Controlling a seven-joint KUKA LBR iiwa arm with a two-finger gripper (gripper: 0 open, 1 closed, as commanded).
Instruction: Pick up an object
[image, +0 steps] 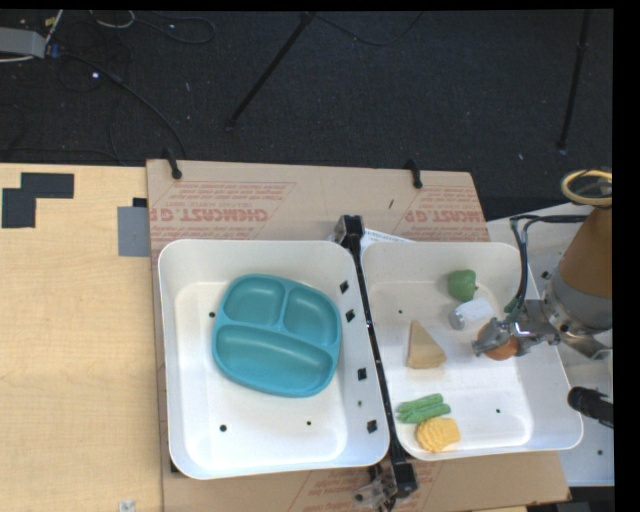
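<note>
Hand (492, 343) low in the right bin (540, 425), just right of the cheese wedge (425, 347); an orange piece (503, 349) sits at its tip. Opening: cannot tell. Low pose suggests a grasp attempt.

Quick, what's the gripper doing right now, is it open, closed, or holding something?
Gripper: low in the right bin, beside an orange object; open, closed or holding cannot be told.
</note>
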